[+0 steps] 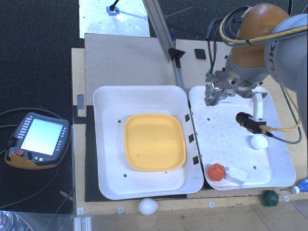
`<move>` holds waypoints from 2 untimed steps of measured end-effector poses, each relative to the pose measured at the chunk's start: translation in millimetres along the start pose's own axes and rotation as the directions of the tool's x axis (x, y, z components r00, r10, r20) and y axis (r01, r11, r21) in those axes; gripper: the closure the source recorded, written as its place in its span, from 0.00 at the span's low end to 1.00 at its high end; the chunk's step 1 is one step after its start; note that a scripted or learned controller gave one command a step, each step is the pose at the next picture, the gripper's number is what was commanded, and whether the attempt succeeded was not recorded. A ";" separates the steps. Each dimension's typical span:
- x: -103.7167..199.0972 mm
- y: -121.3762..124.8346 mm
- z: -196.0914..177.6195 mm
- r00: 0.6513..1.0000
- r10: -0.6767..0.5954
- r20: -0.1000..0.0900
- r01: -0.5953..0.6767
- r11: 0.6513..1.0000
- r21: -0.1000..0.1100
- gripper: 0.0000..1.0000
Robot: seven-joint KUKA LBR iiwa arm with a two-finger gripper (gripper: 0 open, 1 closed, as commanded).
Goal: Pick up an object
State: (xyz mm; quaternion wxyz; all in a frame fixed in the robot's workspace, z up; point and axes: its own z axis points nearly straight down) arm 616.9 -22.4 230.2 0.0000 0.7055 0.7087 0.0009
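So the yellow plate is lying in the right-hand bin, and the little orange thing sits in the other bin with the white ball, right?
Not quite. The camera view shows the yellow plate lying in the left bin, not the right one. The orange thing and the white ball sit together in the right bin, under the arm.

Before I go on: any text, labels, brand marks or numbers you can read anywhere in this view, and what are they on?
No text can be read in this view.
Handheld control pendant left of the bins: its screen is lit but washed out to a pale glare; nothing legible.
Orange-capped bottle in the right bin: any label is too small to read.
Yellow tray in the left bin: plain, no markings.
Claw: no visible label.
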 end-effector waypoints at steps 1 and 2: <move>44.1 -16.4 8.5 1.000 0.001 0.000 -0.001 1.000 0.001 1.00; 97.3 -22.9 5.8 1.000 -0.001 0.000 0.001 1.000 0.001 1.00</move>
